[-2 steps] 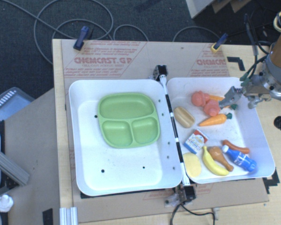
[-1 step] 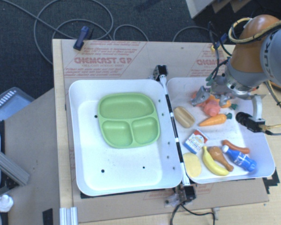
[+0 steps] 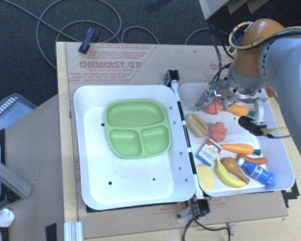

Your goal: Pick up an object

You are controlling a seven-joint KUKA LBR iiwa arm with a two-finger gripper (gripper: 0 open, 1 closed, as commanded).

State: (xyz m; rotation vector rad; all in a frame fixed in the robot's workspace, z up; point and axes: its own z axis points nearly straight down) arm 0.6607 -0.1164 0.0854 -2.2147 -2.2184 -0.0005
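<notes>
From above, the grey arm's two-finger gripper (image 3: pixel 214 100) hangs low at the far end of the right-hand white bin (image 3: pixel 287 170), over a pinkish-red lumpy toy (image 3: pixel 214 106); whether anything is pinched cannot be told. A small orange piece (image 3: pixel 239 109) lies just beside, so a closing grasp could catch both or nudge the target away. The wrist hides the tips and part of the toy.

Green tray (image 3: pixel 138 128): smooth, matt-ish plastic. White bins (image 3: pixel 90 134) round it: glossy plastic. Banana (image 3: pixel 229 174) right of tray: shiny plastic. Table (image 3: pixel 115 64): matt brown cardboard.
</notes>
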